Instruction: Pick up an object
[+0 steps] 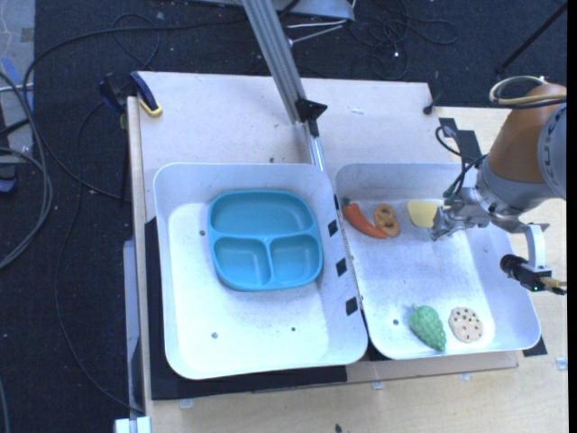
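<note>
The gripper (444, 222) hangs low in the right bin (505, 327), right beside a yellow piece (421, 212) near the bin's back wall; whether its fingers are spread or closed cannot be told. Left of the yellow piece lie a pretzel (387, 218) and a carrot (362, 221), touching each other. Toward the bin's front sit a green vegetable (428, 326) and a cookie (465, 325), side by side. The left bin (180, 332) holds a blue divided tray (266, 240).
</note>
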`<state>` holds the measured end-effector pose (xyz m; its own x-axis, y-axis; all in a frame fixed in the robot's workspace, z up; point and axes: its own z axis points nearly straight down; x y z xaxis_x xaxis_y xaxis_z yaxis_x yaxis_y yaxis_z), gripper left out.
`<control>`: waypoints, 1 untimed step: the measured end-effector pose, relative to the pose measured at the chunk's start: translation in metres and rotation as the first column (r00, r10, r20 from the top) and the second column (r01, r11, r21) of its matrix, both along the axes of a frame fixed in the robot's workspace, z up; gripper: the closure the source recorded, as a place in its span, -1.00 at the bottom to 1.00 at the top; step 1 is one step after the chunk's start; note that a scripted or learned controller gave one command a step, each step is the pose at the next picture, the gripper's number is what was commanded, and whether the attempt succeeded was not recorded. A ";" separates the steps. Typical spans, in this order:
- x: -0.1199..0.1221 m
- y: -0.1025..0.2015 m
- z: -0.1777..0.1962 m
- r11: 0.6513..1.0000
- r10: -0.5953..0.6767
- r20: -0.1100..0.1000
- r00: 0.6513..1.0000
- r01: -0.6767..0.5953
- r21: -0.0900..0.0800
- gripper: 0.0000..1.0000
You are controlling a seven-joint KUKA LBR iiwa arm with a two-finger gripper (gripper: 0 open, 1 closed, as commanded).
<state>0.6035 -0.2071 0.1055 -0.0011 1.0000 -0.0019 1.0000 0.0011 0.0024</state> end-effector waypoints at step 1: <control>0.001 -0.010 0.052 1.000 -0.001 0.003 1.000 0.001 -0.001 1.00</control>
<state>0.6049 -0.2172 0.1572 0.0003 1.0000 -0.0025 1.0000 -0.0003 0.0055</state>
